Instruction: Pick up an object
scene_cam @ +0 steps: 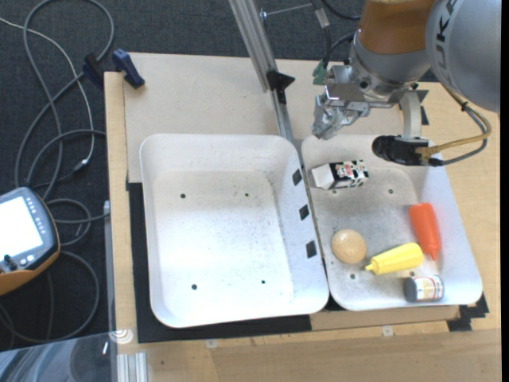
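A small jar (422,288) lies at the right bin's (457,213) near edge, beside a yellow squeeze bottle (395,259), a tan ball (348,246) and an orange bottle (425,229). A small printed carton (339,174) sits farther back. The jaws (328,122) hang above the bin's far rim, holding nothing; I cannot tell how wide they stand.

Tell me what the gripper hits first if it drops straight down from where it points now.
Probably the far rim of the right bin, near its corner. The gripper hangs just above it; the small carton lies slightly nearer the camera. Depth is hard to judge here.
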Controlling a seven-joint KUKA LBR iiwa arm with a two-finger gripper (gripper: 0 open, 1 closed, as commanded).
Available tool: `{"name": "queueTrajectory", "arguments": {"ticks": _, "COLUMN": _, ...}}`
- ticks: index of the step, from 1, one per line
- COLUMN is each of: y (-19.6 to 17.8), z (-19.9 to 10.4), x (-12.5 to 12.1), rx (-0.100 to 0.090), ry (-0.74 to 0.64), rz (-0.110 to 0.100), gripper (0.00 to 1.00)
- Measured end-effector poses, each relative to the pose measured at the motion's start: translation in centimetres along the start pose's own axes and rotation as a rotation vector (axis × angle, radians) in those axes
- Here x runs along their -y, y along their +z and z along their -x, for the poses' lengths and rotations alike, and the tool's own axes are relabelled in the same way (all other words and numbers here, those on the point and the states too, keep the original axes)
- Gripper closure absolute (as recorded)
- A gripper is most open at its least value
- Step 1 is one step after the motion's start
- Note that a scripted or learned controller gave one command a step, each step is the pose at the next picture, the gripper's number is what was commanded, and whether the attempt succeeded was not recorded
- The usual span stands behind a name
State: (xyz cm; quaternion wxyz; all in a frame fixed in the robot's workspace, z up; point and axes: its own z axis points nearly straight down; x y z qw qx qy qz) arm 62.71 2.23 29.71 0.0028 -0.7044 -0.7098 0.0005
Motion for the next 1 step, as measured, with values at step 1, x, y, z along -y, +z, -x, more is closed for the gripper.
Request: {"name": "queueTrajectory", "arguments": {"ticks": 1, "y": 1.54, "z": -5.88, "x": 1.53, "rx": 0.000, "ry": 0.000, "rz": -0.001, "gripper": 1.00}}
